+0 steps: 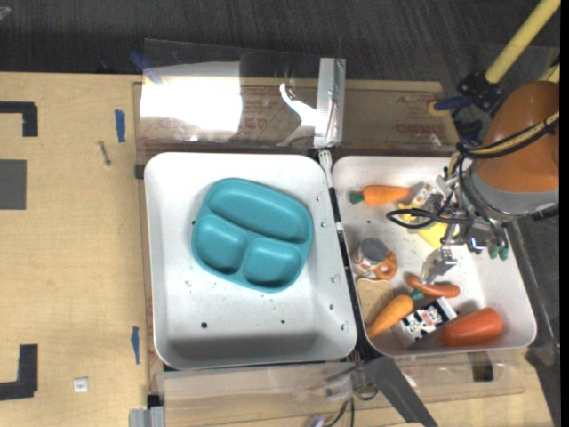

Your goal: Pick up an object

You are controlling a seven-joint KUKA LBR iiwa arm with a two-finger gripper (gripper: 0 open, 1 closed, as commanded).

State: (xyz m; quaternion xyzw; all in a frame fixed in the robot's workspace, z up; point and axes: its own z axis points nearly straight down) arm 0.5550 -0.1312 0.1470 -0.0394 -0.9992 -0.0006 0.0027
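The right bin holds several small toys. A carrot lies at its far left, with a yellow piece just beyond it, partly under the cables. A grey and orange round toy sits by the left wall. Near the front are a second carrot, a thin red pepper, a black and white block and a big red-orange vegetable. My gripper hangs low over the bin's middle, just above the red pepper. Nothing is visibly in its grasp.
The left bin carries a teal divided plate. The arm's orange band and loose cables overhang the right bin's far right corner. A clear plastic sheet lies behind the bins.
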